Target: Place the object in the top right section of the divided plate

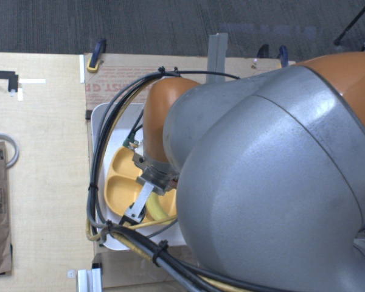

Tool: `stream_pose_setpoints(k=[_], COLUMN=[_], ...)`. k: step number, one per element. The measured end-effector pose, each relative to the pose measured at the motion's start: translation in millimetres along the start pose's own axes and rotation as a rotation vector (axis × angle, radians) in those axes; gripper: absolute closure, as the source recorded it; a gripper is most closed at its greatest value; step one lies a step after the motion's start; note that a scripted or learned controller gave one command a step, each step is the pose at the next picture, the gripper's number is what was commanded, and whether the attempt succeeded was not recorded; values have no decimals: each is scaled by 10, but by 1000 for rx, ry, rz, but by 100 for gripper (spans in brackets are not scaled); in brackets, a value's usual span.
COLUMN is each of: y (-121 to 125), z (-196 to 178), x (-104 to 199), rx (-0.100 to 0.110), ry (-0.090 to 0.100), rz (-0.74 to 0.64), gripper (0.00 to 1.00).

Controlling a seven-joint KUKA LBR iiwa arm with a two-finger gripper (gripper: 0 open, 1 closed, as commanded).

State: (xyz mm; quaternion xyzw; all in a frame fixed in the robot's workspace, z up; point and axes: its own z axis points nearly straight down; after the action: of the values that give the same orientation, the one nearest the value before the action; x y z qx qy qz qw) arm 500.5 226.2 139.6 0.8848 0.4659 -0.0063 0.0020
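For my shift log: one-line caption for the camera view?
Grey arm looms over the white bin, its pincer lowered onto the yellow divided plate.

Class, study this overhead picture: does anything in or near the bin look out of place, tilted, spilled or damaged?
Nothing stands out. The yellow divided plate lies flat in the white bin, with a yellow-green object resting in one section beside the gripper. The arm covers the rest.

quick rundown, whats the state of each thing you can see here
arm: reaching in over the bin, covering most of it
hand: low over the divided plate, pointing down at it
divided plate: yellow, lying flat in the bin, partly hidden by the arm
yellow-green object: lying on the plate beside the hand, partly hidden
white bin: upright on the bench, holding the plate
cables: looped over the bin's left edge
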Motion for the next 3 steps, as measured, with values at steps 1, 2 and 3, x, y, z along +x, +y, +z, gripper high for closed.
stream_pose_setpoints(k=[1, 2, 3], y=[-132, -45, -164], z=[370, -721, 381], x=[-84, -358, -158], rx=[-13, 0, -1], ry=[27, 7, 10], rz=[222, 324, 370], gripper=[100, 100, 100])
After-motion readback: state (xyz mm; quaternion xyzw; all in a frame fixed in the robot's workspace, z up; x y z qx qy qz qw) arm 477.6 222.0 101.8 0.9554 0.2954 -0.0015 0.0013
